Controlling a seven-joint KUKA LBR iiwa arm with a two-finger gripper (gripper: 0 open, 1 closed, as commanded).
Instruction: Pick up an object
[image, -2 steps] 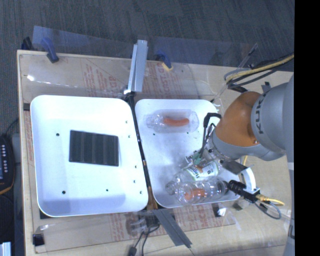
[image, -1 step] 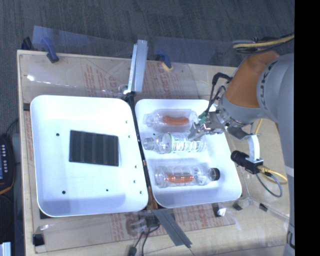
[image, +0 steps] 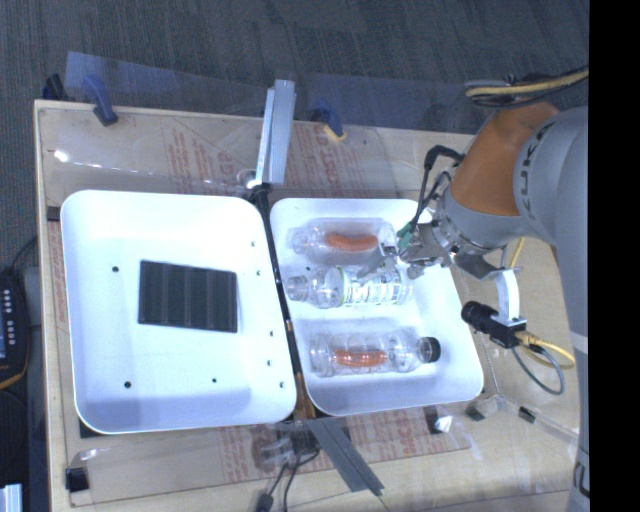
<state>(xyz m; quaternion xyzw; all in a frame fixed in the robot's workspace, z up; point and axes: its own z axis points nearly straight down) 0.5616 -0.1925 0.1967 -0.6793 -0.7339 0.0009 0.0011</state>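
Gripper (image: 400, 262) is hovering low in the right white bin (image: 462, 368), between the top and middle bottles; can't tell its state or whether it's touching anything. Middle clear plastic bottle with the white-green label (image: 350, 290) is lying on its side just left of it. Top clear bottle with the orange label (image: 338, 240) and bottom clear black-capped bottle with the orange label (image: 372, 354) are lying parallel. Judging them light, thin-walled, slick, prone to rolling; grab across the mid-body. Left white bin (image: 90, 230) is carrying a dark ribbed rectangular panel (image: 188, 296).
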